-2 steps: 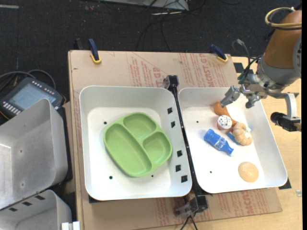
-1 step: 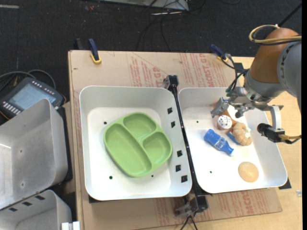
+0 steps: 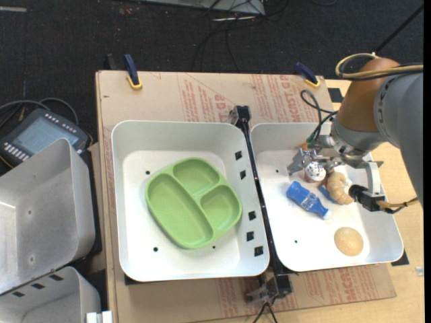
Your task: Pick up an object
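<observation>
Blue bottle (image 3: 307, 200) just below end effector (image 3: 311, 165) (right bin (image 3: 384, 244)).

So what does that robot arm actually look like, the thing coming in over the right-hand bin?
The arm is a thick, rounded grey tube with a wide orange band near its wrist. A yellowish cable loops over the top of the band, and thin dark cables run alongside the wrist. At its tip sits the pincer, a small cluster of silvery metal and black parts. A pale bracket with a black end sticks out beside it.
</observation>
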